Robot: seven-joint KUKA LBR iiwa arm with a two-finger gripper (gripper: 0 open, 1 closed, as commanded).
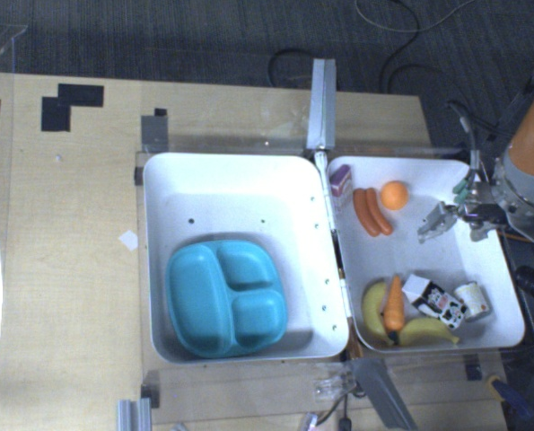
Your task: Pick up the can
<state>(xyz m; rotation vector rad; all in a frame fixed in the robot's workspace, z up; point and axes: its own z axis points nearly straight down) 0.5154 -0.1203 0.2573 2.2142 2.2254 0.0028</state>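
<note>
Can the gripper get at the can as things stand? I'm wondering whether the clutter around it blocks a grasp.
Probably yes. The can lies at the right edge of the pile, its top exposed; only a small carton crowds its left. The gripper hangs above, nothing between.

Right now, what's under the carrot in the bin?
The carrot lies on top of the bananas, crossing them near the front of the right bin. The carrot hides the strip of banana right beneath it, so I can't tell what that part looks like.
</note>
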